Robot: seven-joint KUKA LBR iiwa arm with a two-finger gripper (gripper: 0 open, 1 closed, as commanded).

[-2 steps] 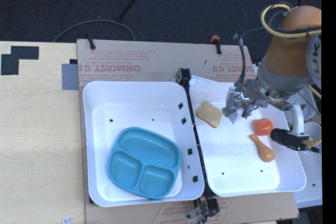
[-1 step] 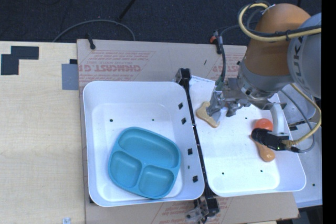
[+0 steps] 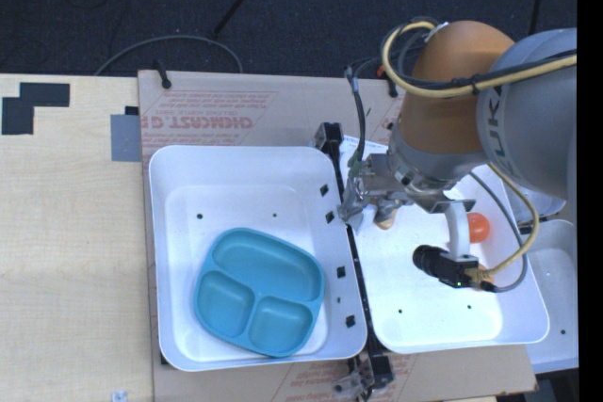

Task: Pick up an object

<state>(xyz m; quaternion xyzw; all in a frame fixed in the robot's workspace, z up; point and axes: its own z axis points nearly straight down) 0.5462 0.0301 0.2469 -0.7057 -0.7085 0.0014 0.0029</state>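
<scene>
My gripper (image 3: 363,202) hangs over the left side of the right bin (image 3: 443,325), close to the divider between the two bins. Just below it shows a small tan object (image 3: 383,222); whether the gripper touches it I cannot tell. An orange ball (image 3: 479,226) lies in the right bin, partly hidden behind the arm's hardware. In the left bin (image 3: 179,193) a blue divided plate (image 3: 258,290) lies flat toward the front.
The grey and orange arm (image 3: 471,108) covers the back of the right bin. The bins stand on a cardboard sheet (image 3: 217,113) on a pale wooden bench (image 3: 66,249). Clips (image 3: 330,136) sit along the divider.
</scene>
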